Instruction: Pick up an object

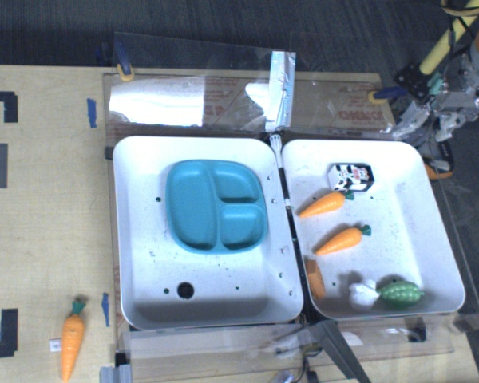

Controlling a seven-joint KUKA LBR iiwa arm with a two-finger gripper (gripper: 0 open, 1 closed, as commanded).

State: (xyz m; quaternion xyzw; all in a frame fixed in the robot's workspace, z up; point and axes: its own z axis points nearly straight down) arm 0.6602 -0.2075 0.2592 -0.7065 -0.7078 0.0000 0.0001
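Overhead, gripper (pixel 445 116) sat at the frame's upper right, outside the bins; finger state could not be told.
Right bin (pixel 431 214) held two toy carrots (pixel 322 205) (pixel 340 240), a cow-print item (pixel 350 176), a green object (pixel 400 293). Left bin (pixel 136 214) held a blue divided plate (pixel 216 205). A third carrot (pixel 71 341) lay at lower left on the bench.

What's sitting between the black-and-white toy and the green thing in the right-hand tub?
Two toy carrots, one below the other, lie between the cow-patterned toy and the green vegetable, seen in the camera view.
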